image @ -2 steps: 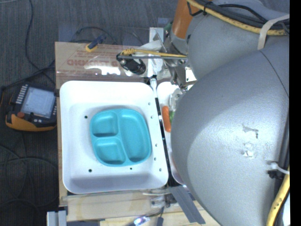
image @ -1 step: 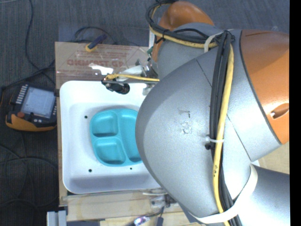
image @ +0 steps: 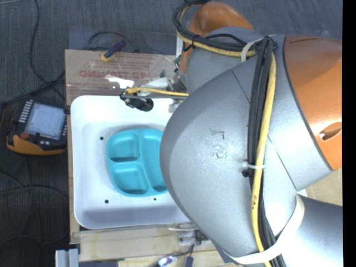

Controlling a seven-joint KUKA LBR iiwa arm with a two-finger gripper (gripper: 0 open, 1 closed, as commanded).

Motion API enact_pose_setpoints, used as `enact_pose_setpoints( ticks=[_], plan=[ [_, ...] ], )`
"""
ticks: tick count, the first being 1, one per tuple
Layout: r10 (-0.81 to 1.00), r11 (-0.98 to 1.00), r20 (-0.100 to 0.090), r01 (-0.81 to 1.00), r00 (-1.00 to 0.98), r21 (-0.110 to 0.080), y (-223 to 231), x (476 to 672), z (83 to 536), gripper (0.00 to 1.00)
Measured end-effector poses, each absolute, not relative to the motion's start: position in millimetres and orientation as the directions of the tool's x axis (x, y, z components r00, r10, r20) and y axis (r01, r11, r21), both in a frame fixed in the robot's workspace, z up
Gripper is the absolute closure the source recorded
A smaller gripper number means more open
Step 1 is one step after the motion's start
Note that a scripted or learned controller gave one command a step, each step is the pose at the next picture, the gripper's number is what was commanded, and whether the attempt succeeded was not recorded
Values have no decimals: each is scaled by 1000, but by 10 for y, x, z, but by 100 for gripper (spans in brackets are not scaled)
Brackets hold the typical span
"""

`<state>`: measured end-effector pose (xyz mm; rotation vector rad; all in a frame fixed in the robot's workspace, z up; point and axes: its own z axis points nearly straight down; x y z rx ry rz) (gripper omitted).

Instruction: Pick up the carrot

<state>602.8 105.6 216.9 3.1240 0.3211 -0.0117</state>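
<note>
Because the big grey arm (image: 233, 149) leans over the shallow white plastic bin (image: 89, 149), probably reaching down, the tool's state and the carrot's place I cannot tell; a turquoise divided tray (image: 130, 163) lies beneath.

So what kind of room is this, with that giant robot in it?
It looks like a robot lab or workshop. A big grey and orange robot arm reaches over a white bin holding a blue tray, and a handheld controller and cables lie on the carpet.
</note>
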Motion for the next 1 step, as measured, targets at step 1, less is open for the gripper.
enact_pose_setpoints(
  ticks=[1],
  plan=[
    [203, -979, -8, 203, 979, 0, 1056, 6028, 2169, 0]
  ],
)
